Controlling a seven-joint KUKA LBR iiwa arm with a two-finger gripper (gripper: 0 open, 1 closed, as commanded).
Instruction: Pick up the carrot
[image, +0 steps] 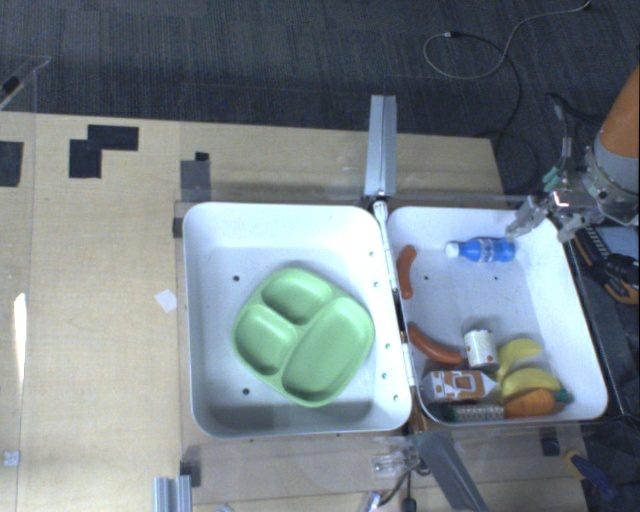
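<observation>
The carrot (530, 403) is a short orange piece lying in the front right corner of the right bin (585, 330), tucked under two yellow bananas (522, 366). My gripper (546, 222) hangs over the back right corner of that bin, far behind the carrot and just right of a blue bottle (484, 250). Its fingers are spread open with nothing between them.
Near the carrot are a brown carton (462, 385), a small white can (481, 347) and a red sausage (434, 345). Another sausage (406, 272) lies by the bin's left wall. The left bin (205, 300) holds a green divided plate (304, 334).
</observation>
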